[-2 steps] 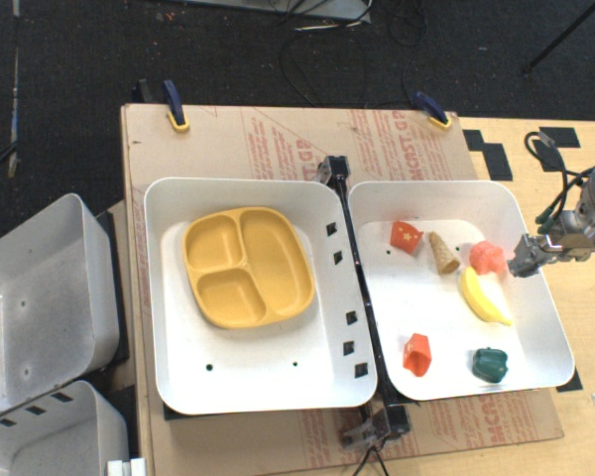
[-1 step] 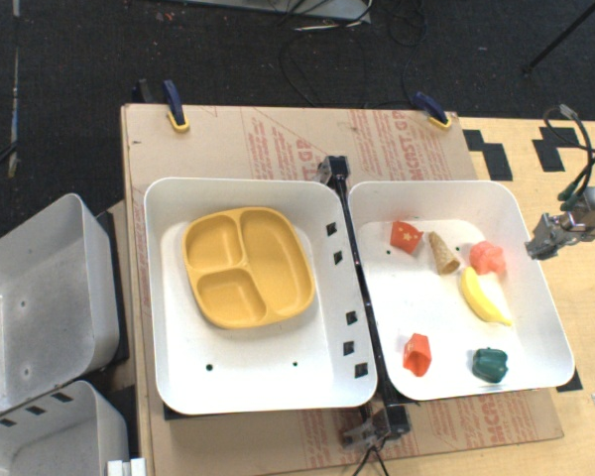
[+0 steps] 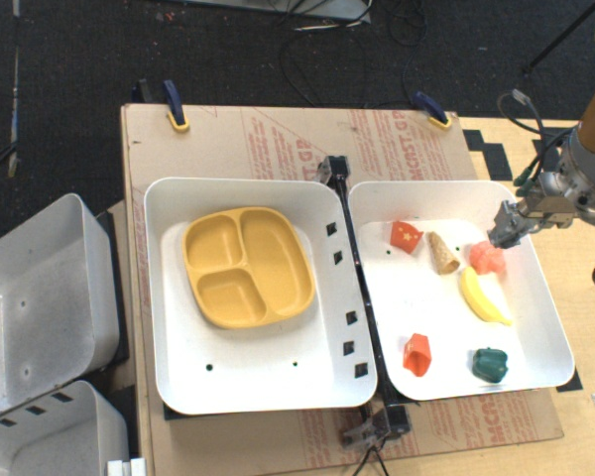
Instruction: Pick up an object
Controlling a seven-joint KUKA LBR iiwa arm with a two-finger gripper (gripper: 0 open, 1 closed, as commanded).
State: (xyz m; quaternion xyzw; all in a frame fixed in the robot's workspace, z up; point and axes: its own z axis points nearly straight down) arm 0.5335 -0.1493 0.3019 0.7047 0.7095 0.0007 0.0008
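Note:
The right bin [image 3: 535, 296] holds several small toy foods: a red strawberry-like piece [image 3: 406, 236], a tan cone [image 3: 443, 253], a pink lump [image 3: 488, 258], a yellow banana [image 3: 484, 297], a red-orange block [image 3: 416, 354] and a dark green pepper [image 3: 490, 364]. My gripper [image 3: 504, 232] reaches in from the right and hangs just above and right of the pink lump, close to the bin's far right side. Nothing shows between its fingers.
The left bin [image 3: 169, 266] carries a yellow divided plate [image 3: 248, 266]. A black divider bar [image 3: 352, 296] runs between the bins. Blue and yellow clamps [image 3: 176, 107] pin the board at the back. Grey tubs [image 3: 40, 305] stand at the far left.

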